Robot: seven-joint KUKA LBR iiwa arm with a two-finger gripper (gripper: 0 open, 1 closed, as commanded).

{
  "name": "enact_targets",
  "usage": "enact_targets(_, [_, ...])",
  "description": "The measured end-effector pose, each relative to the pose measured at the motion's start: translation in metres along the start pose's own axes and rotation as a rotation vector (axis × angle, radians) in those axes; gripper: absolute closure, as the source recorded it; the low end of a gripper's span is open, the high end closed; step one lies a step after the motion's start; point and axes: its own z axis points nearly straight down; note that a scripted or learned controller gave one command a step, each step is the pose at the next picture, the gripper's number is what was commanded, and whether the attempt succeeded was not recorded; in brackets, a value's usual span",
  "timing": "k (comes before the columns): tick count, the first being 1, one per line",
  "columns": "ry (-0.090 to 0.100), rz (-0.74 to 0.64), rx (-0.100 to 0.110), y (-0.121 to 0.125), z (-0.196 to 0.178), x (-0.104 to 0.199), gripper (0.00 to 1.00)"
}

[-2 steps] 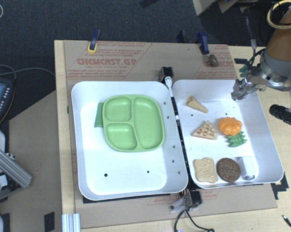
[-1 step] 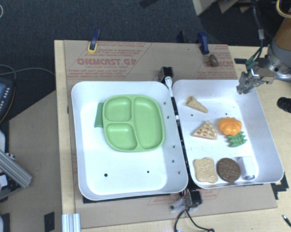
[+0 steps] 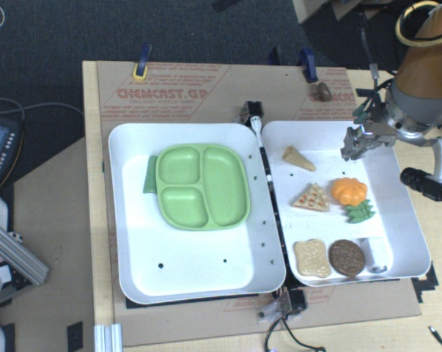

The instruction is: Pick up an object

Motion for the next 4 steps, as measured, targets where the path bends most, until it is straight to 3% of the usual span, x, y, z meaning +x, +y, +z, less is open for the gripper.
enact_targets(2, [0.0, 0.0, -0.001, -0.053, -0.018, 0.093, 1.0])
enact_targets(3, [0.0, -0.001, 0.001, -0.071, -0.008, 0.138, 1.0])
enact_targets(4, [-0.001, 0.002, 0.001, -0.098, -0.001, 0.162, 1.0])
